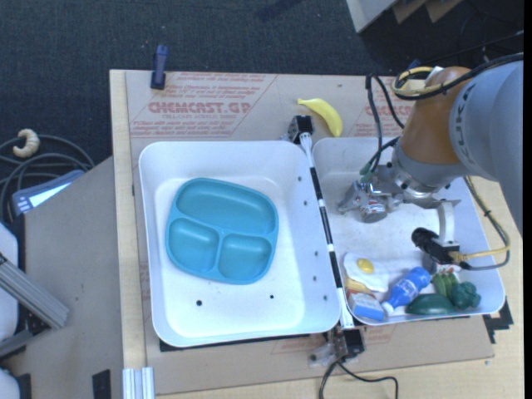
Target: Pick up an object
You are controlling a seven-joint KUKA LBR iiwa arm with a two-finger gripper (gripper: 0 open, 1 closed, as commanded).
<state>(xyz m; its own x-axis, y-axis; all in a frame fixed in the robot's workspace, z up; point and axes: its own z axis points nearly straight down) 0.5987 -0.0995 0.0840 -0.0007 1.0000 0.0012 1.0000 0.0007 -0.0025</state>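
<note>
The counter (208,106) carries two white bins side by side, the left bin (166,306) holding a blue divided plate (221,229), the right bin (332,160) with the grey and orange arm (453,119) reaching over it. At the right bin's near edge lies a huddle of small things: a blue bottle (409,289), a fried-egg toy (364,267) and green vegetable toys (449,293), with a yellow banana (322,115) out on the counter behind the bins. The claw (371,204) hangs low over the bin's bare middle, apart from the huddle, and whether it is wide or narrow I cannot tell.
</note>
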